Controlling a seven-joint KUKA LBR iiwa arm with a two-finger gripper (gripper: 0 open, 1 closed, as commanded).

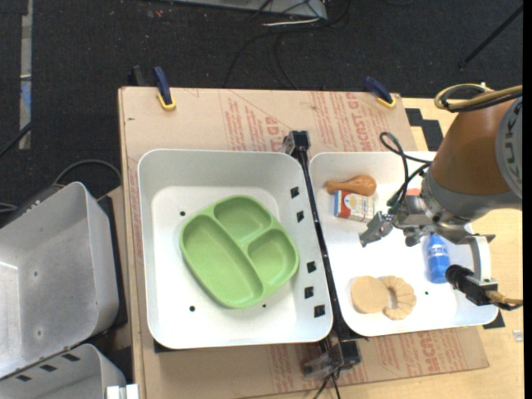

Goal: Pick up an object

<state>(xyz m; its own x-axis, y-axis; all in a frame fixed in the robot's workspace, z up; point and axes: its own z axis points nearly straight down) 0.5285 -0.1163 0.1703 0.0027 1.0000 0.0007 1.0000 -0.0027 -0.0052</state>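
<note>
While the gripper (376, 229) is hovering with fingers seemingly spread, the carton (355, 207) at its eleven o'clock is risking a sideways shove.

You see a dark speckled carpet floor (75, 40) strewn with black cables (249, 48). A brown cardboard sheet (241, 119) covers the bench top, held by two blue-and-yellow clamps (164, 88). A grey plastic tub (50, 273) sits to its left.
</note>
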